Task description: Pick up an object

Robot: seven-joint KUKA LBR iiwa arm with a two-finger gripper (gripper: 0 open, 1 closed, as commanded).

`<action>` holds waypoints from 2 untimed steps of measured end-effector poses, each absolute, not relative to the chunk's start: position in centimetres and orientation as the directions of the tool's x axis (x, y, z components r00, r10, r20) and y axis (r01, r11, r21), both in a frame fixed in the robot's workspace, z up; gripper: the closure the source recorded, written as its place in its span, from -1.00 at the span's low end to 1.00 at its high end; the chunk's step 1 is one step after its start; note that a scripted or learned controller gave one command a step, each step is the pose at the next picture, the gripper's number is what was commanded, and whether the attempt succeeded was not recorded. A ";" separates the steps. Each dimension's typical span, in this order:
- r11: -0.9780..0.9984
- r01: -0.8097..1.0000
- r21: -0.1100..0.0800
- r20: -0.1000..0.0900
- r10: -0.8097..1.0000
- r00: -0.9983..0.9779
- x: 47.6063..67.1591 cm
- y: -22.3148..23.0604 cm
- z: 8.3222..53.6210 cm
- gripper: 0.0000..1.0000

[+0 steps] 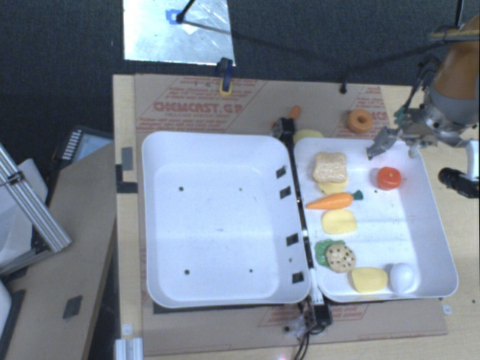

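Gripper (395,142) at right bin's (439,231) far edge, fingers spread wide, nothing held.
Tomato (388,177) just below it; left bin (161,201) bare.

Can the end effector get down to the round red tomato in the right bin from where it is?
Probably yes: the end effector hangs near the round red tomato, which lies apart from the other toys with nothing over it.

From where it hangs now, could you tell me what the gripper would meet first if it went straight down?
Probably the red tomato-like toy, lying just below the open gripper in the right bin; depth is unclear from this slant, so it might touch bare bin floor beside it.
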State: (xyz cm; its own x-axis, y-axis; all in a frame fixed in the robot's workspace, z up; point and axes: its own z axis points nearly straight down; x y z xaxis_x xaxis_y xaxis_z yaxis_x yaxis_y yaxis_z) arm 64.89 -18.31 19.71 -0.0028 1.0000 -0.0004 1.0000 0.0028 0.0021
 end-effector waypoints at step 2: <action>0.007 1.000 -0.001 0.001 1.000 -0.007 64.0 -9.8 8.4 -1.00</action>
State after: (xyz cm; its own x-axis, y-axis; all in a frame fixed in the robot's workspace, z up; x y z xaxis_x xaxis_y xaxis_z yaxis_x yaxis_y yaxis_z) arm 64.01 -9.82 8.42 -0.0072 1.0000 0.0012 1.0000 0.0072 -0.0013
